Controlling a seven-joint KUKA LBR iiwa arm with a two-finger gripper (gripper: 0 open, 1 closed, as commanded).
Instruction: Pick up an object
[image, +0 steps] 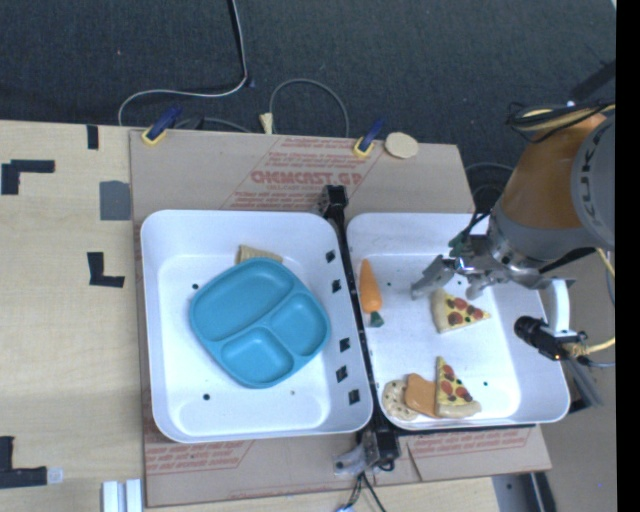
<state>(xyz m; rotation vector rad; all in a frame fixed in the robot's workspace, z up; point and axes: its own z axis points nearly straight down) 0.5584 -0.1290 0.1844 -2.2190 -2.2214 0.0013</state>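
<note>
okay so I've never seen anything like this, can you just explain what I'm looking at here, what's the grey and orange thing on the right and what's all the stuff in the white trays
One camera looks down from above a bench. The grey and orange thing is a robot arm reaching in from the right; its gripper hangs open over the right bin, holding nothing. That bin holds toy food: a carrot, a pizza slice just below the gripper, and another pizza slice beside a cookie. The left bin holds a blue divided plate.
</note>
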